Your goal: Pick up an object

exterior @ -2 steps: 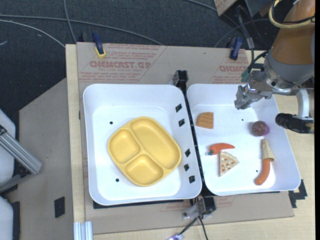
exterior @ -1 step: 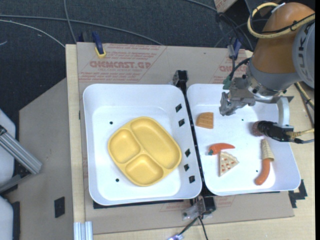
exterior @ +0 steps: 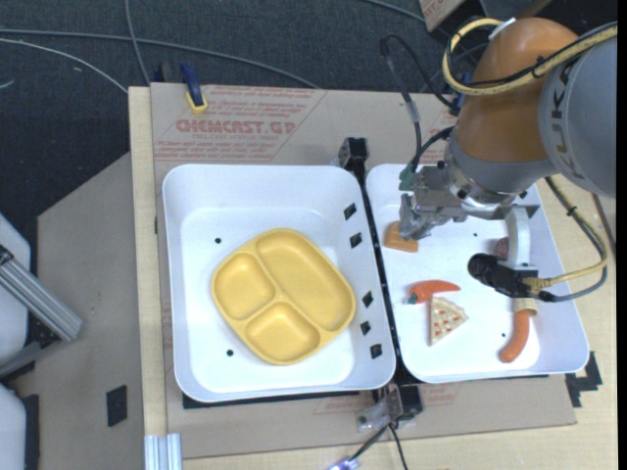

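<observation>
- My pincer is down in the right bin, right above a small orange-brown piece that lies close to the wall between the two bins.
- I cannot tell whether it is apart or together; nothing shows as held.
- That piece sits just under and a touch left of my tips, so I judge it the thing to take.
- To do it well, I should centre over it, drop straight and close low, minding the bin wall just to my left.
- Below me lie a red pepper and a pizza slice; further right, a sausage.
- Well to my left, the other bin holds a yellow divided plate.
</observation>
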You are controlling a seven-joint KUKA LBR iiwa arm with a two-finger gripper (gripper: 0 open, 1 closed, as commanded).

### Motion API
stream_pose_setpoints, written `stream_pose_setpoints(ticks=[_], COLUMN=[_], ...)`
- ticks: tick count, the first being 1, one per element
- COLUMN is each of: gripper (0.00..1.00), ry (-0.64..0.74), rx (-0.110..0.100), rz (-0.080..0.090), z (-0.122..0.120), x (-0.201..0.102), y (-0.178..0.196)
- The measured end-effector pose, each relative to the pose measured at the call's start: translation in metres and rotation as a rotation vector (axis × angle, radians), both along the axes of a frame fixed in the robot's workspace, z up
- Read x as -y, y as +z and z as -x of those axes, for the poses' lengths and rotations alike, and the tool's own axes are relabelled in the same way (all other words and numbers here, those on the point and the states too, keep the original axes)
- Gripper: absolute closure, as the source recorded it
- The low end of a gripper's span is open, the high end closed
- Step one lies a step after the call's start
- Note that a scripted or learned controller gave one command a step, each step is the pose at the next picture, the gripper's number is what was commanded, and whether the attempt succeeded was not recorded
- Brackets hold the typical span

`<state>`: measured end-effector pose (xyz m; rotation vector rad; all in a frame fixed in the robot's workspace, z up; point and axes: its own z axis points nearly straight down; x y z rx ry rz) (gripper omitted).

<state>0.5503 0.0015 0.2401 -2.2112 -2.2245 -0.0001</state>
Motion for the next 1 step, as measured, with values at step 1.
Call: stream_pose_setpoints(ticks=[1], gripper=[1.0], ry=[0.001], rx=[0.0], rz=[0.0], z=[0.0156], x=[-0.0597], y=[-0.0006])
